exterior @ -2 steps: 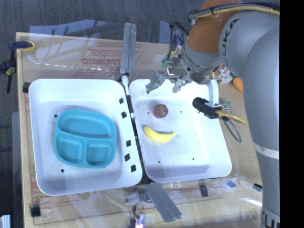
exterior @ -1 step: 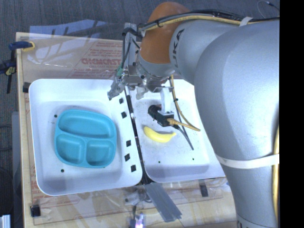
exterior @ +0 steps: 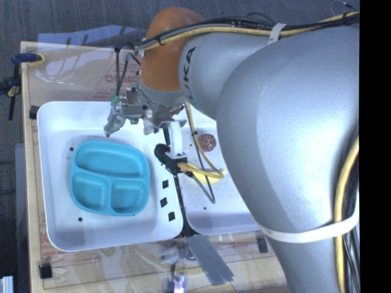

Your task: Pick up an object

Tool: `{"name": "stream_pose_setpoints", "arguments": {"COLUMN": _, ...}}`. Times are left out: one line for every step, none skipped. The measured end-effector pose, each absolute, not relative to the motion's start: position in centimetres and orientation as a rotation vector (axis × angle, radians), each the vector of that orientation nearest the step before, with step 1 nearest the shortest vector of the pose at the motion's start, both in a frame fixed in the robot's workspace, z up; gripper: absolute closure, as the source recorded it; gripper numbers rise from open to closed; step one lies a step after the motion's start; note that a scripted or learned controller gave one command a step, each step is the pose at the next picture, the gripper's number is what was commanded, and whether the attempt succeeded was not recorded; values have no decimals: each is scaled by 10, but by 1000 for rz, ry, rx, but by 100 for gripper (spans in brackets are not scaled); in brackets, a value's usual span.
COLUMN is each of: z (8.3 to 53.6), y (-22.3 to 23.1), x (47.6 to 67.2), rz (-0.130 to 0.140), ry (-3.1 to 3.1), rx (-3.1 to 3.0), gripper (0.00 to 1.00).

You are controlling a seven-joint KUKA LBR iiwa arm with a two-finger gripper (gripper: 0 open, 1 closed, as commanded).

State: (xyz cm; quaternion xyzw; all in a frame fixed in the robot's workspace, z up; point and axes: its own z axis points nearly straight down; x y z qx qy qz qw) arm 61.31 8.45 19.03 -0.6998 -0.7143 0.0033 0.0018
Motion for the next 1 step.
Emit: {"name": "stream_pose_setpoints", "arguments": {"z": 189, "y": 101, "x": 573, "rz": 9, "ry": -2180, "rx": -2257, "gripper": 0}}
